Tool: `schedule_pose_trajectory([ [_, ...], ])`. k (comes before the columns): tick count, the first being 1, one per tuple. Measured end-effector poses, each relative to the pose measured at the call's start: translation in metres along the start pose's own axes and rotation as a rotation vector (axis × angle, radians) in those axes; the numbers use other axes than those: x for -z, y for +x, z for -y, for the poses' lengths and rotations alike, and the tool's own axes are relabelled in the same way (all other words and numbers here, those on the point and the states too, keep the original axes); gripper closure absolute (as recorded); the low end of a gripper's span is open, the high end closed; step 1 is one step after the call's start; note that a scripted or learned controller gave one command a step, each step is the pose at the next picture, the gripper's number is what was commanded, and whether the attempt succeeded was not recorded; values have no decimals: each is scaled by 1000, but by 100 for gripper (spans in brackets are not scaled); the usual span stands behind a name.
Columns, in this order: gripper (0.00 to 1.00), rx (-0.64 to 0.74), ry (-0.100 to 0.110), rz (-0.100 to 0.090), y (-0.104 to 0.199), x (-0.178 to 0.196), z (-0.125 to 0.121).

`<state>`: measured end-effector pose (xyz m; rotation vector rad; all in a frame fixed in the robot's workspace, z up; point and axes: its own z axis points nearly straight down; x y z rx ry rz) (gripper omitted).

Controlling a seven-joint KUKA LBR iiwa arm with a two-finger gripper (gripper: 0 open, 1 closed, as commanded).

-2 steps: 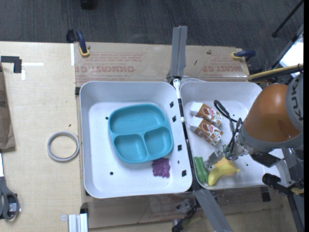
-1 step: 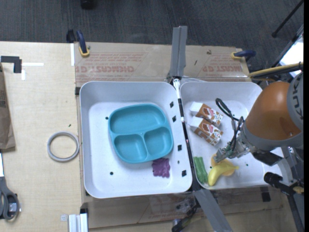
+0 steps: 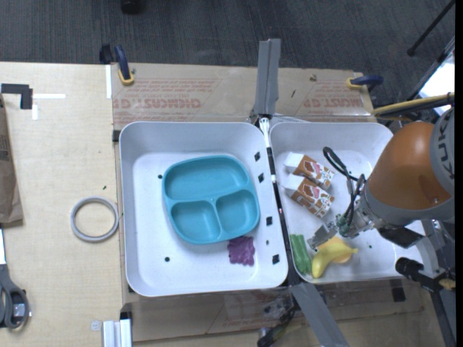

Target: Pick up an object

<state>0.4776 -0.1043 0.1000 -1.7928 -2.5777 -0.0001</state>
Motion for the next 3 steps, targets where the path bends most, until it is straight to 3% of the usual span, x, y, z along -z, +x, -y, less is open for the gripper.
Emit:
schedule_pose_trajectory([
  [1,100,-5,-1,0,-1,9,0],
  [2,0,-4,0,0,-1,9,0],
  [3,0,84,-7,4,-48,-5,-113],
])
